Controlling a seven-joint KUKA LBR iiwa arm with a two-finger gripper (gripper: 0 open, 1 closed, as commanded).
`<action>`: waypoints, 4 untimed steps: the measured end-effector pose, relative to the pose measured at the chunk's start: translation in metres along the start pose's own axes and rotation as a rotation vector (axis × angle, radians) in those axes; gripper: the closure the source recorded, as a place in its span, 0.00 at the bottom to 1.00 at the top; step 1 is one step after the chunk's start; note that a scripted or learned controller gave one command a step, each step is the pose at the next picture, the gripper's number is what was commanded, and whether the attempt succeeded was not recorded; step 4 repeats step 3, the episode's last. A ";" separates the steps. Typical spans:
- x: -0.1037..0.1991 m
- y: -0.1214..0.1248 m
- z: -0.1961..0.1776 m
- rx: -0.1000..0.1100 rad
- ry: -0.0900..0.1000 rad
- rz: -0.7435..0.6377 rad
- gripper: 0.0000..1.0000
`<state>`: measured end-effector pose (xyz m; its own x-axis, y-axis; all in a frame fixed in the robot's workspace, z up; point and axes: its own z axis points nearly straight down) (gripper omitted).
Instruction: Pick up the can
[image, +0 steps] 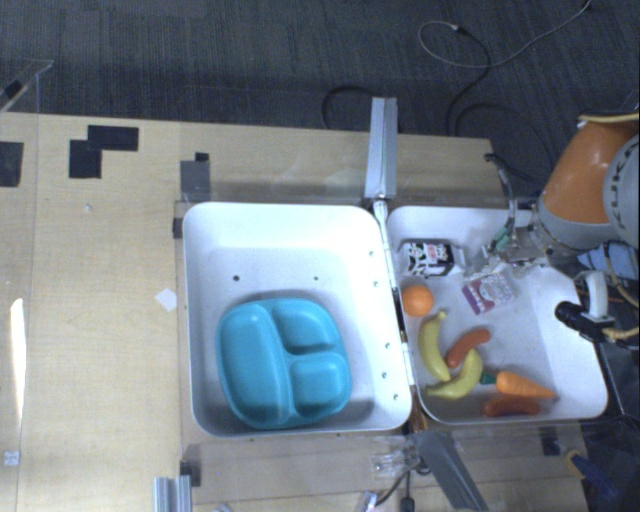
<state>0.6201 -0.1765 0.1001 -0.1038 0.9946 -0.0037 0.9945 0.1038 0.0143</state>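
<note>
The can (430, 258) is black and white and lies on its side near the back left corner of the right bin (575, 350). My gripper (500, 248) hangs over the back of that same bin, a short way to the right of the can and apart from it. Just in front of the gripper lies a small purple and white packet (487, 291). The arm's grey wrist and orange band (585, 175) reach in from the right edge.
In the right bin there are also an orange (417, 299), two bananas (440, 360), a red sausage (467, 347) and a carrot (522, 384). The left bin (260, 240) holds a blue divided plate (284, 362). A metal post (381, 150) stands between the bins at the back.
</note>
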 end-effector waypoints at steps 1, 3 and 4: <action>-0.028 0.049 0.011 0.013 0.009 0.209 0.00; 0.088 0.062 -0.124 0.006 0.002 0.245 1.00; 0.088 0.062 -0.124 0.006 0.002 0.245 1.00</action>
